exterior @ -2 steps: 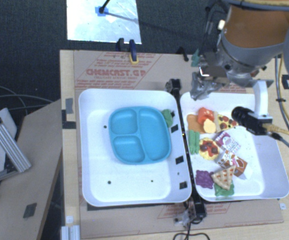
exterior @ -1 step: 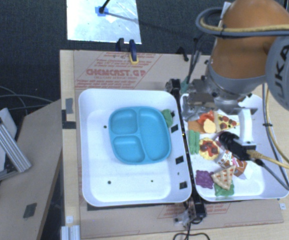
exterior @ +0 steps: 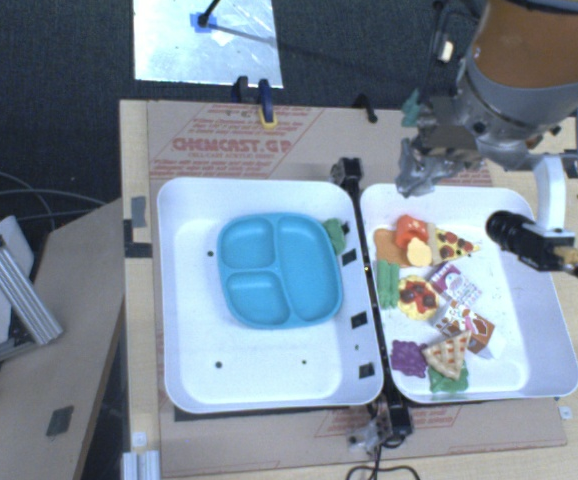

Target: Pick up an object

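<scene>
You see the arm (exterior: 534,43) cut off at the frame's top. The gripper (exterior: 415,180) hangs above the right bin's (exterior: 544,343) far edge; whether it's open, you can't tell.

A light blue plastic divided plate (exterior: 274,271) lies in the glossy white left bin (exterior: 184,368). The white right bin (exterior: 539,353) holds toy food: a red-orange tomato piece (exterior: 412,231), a purple grape bunch (exterior: 407,357), and a yellow-and-red pizza slice (exterior: 446,353). Red lettering patterns the tan cardboard sheet (exterior: 229,143).
</scene>
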Action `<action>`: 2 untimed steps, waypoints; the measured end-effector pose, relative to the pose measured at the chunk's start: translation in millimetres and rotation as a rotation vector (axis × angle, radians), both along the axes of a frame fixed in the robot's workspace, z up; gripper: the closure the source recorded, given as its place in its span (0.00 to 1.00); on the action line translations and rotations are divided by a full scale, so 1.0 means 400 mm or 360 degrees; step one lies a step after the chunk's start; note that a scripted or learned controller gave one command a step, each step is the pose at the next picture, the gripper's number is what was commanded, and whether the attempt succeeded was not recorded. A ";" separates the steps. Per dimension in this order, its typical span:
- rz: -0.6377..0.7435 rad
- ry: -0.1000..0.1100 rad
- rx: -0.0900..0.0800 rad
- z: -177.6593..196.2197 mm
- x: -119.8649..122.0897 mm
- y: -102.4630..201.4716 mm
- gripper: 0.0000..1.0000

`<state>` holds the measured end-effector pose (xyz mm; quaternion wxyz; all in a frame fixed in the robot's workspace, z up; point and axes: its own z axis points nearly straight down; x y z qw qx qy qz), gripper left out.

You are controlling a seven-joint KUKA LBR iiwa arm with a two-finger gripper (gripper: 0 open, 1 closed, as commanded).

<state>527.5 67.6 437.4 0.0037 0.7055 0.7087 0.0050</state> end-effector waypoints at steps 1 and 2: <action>-0.0007 0.0032 -0.0004 -0.248 -0.052 -0.014 1.00; 0.0007 0.0012 0.0001 -0.199 -0.008 0.115 1.00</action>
